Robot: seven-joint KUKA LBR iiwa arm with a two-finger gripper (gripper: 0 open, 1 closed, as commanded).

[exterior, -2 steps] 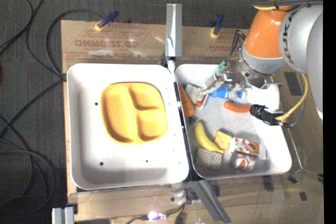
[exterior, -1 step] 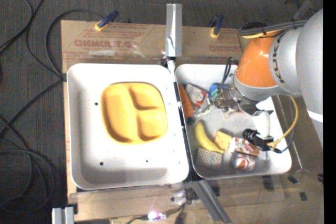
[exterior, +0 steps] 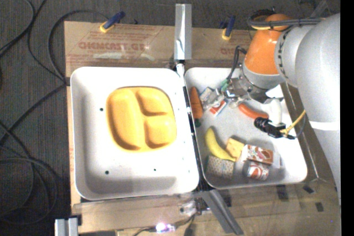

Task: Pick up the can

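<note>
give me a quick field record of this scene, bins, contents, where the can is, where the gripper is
left bin: holds a yellow divided tray
right bin: holds the clutter
can: on its side near the right bin's front edge, red and white
beside can: carton just behind it, banana to its left
other items: carrot along the left wall, packet near the back
gripper: over the back of the right bin, apart from the can
can status: not picked up

red-white can (exterior: pixel 258 171), on side, right bin's front

Two bins (exterior: pixel 77 119), one tray (exterior: pixel 142 118), one banana (exterior: pixel 214 145).
</note>
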